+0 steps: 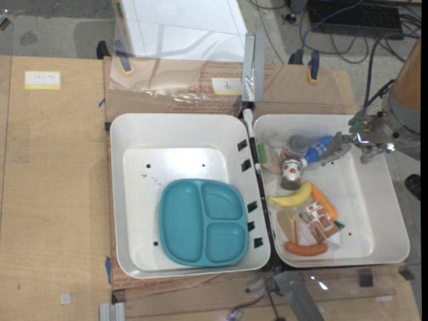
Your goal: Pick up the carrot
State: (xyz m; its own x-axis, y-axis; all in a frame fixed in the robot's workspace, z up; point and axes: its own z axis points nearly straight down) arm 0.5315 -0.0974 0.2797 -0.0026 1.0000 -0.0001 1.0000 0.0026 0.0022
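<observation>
While the gripper (338,146) hovers above the right bin (388,199), fingers unclear to me, you are approaching and must descend onto the carrot (324,204) beside the banana (294,196).

Grey metal wrist (374,136) with thin cables, orange band (409,89) above.

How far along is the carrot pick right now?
Nothing looks done yet: the orange tapered carrot lies in the right white bin, beside the yellow banana and a snack packet. In hand: the gripper sits over the bin's upper part near the blue bottle, apart from the carrot. Left: moving over the carrot, descending, grasping and lifting.
</observation>
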